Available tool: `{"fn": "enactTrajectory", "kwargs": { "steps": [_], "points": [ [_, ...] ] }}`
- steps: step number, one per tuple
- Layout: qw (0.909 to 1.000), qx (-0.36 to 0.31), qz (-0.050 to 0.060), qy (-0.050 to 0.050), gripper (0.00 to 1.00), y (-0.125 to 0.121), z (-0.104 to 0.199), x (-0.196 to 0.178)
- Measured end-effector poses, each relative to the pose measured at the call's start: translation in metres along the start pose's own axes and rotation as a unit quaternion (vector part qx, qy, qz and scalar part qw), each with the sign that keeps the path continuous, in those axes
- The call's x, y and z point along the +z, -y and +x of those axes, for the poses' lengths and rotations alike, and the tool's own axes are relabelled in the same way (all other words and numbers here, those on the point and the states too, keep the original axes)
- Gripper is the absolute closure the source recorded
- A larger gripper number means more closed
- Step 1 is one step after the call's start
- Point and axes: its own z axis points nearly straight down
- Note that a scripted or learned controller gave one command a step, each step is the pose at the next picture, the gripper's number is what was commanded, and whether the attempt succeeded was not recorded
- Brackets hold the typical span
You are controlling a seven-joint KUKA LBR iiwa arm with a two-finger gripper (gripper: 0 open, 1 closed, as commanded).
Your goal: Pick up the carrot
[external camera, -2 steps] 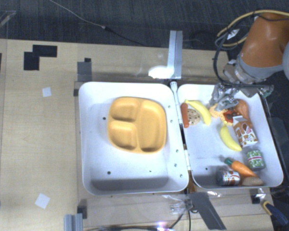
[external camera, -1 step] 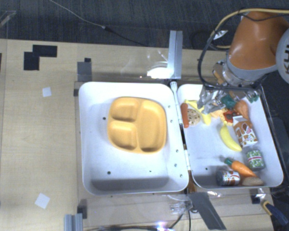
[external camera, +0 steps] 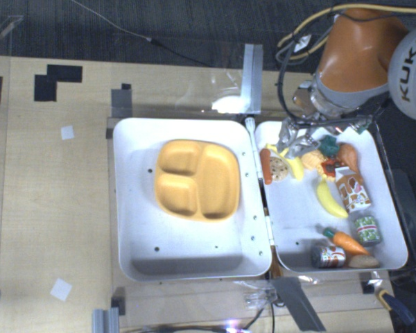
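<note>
The carrot (external camera: 346,240), orange with a green top, lies near the front of the right bin (external camera: 298,238), between a small can and a jar. My gripper (external camera: 296,140) hangs over the back of the same bin, above a cluster of toy foods and well behind the carrot. Its metal fingers point down to the left, and nothing of the carrot is between them.
The left bin (external camera: 135,186) holds a yellow divided plate (external camera: 197,179). The right bin also holds a banana (external camera: 329,198), a hot dog (external camera: 265,166), a cookie (external camera: 278,167), a ketchup bottle (external camera: 351,188), a jar (external camera: 367,229) and a can (external camera: 329,257).
</note>
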Motion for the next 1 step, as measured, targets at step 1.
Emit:
{"fn": "enactTrajectory", "kwargs": {
  "steps": [1],
  "points": [
    [0.9876,-0.157,-0.001,0.0,1.0,-0.0428,-0.0503,0.0008]
  ]
}}
